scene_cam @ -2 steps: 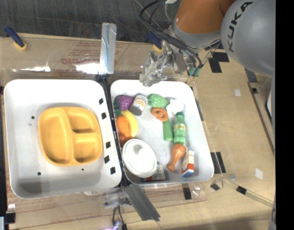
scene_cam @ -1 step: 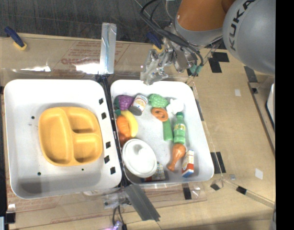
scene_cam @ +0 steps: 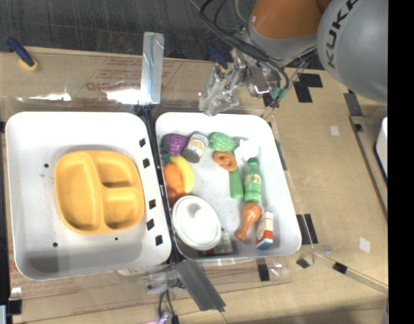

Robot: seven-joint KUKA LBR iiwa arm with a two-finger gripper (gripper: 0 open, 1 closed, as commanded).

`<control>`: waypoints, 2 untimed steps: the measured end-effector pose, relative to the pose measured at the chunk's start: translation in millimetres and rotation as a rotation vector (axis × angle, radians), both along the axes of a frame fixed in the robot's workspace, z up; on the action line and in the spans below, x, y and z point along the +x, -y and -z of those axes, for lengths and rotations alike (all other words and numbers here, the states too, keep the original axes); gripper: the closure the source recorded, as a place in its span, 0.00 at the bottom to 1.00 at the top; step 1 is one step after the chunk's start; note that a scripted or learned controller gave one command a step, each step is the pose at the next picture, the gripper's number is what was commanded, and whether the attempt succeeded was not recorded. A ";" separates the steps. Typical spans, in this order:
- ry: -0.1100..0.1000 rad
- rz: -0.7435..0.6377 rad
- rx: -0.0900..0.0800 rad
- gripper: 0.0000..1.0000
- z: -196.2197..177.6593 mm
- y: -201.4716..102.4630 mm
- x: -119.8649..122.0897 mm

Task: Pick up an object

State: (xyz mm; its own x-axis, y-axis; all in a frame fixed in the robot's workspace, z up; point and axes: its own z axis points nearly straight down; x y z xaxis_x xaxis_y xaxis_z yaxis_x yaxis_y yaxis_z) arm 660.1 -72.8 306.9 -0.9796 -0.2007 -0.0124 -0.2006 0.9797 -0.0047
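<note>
One white bowl [scene_cam: 195, 222], one yellow tray [scene_cam: 99, 190], two bins [scene_cam: 18, 181]; end effector [scene_cam: 217, 98] grip state unclear.

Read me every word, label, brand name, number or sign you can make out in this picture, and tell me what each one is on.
"KUKA", in dark letters on the grey robot arm housing.
Faint red print on the brown cardboard sheet behind the bins: too blurred to read.
Label on the small tin can in the right white bin: too small to read.
Label on the green plastic bottle: unreadable.
Print on the small red and white carton: unreadable.
</note>
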 end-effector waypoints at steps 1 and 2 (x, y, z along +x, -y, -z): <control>-0.019 -0.051 0.003 1.00 103.3 -26.9 -64.3; -0.007 0.151 0.002 1.00 35.7 -20.4 -2.1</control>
